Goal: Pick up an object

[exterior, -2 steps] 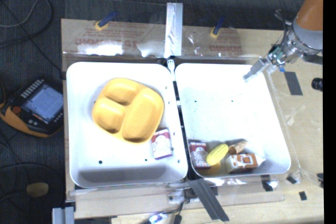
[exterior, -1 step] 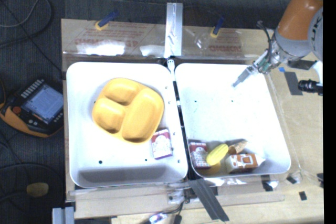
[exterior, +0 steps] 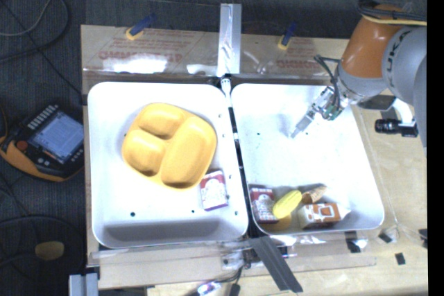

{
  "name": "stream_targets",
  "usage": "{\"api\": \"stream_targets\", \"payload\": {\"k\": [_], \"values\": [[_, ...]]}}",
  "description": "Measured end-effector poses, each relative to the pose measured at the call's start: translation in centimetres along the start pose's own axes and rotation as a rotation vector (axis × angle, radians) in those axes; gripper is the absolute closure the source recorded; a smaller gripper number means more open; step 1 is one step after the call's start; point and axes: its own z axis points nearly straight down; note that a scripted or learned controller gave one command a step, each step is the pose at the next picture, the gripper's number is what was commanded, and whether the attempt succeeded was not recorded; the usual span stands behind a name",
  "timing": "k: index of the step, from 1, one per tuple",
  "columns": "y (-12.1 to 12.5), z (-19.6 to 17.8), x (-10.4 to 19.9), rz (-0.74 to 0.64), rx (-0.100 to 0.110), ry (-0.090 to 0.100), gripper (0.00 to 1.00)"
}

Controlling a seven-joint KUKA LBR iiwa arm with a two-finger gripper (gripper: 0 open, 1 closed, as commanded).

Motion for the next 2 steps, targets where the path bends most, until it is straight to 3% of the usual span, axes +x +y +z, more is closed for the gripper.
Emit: {"api": "stream_targets", "payload": {"k": [1,2], "values": [[0.15,-1.06,-0.05,0.0,-0.005,-0.003,1.0],[0.15,-1.05,-0.04,0.0,-0.004,-0.003,0.0]]}}
